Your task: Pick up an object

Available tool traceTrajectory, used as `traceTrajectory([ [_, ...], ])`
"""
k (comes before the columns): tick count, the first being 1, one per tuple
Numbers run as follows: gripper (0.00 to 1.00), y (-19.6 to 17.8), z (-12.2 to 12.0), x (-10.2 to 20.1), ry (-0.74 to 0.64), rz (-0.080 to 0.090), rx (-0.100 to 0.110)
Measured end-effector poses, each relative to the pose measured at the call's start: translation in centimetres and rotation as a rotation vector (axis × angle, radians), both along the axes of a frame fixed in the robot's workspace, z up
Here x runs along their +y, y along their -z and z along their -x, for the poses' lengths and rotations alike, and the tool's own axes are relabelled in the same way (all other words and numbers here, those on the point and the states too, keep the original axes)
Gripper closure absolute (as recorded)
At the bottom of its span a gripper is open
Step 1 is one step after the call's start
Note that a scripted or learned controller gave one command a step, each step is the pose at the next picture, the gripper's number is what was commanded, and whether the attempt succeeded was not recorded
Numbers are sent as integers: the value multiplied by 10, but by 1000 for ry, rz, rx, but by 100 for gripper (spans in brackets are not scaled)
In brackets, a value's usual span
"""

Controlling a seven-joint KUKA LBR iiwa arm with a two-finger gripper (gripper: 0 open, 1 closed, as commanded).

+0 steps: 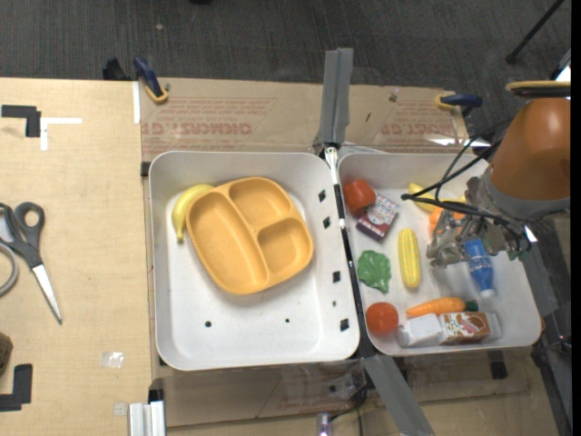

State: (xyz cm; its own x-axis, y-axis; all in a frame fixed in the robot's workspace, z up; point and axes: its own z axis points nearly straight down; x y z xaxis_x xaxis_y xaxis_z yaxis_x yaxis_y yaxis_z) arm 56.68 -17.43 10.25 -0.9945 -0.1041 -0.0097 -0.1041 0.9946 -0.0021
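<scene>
Hanging low over the right bin [522,330], the gripper [447,246] — finger state impossible to tell — sits just right of the corn [409,256], which lies lengthwise, near-to-far.

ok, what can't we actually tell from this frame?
- Gripper, camera view: metal parts blur together over the right bin; whether anything is gripped can't be judged.
- Blue bottle: upper end sits under the gripper.
- Banana: mostly hidden behind the yellow divided plate in the left bin.
- Juice carton: label too small to read.
- Scissors: one handle is cut off by the left edge.
</scene>
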Motion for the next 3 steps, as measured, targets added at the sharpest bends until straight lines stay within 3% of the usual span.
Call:
traceTrajectory([
  [1,100,10,7,-16,160,-2,7],
  [2,0,10,7,-16,160,-2,7],
  [3,0,9,-64,16,243,-3,3],
])
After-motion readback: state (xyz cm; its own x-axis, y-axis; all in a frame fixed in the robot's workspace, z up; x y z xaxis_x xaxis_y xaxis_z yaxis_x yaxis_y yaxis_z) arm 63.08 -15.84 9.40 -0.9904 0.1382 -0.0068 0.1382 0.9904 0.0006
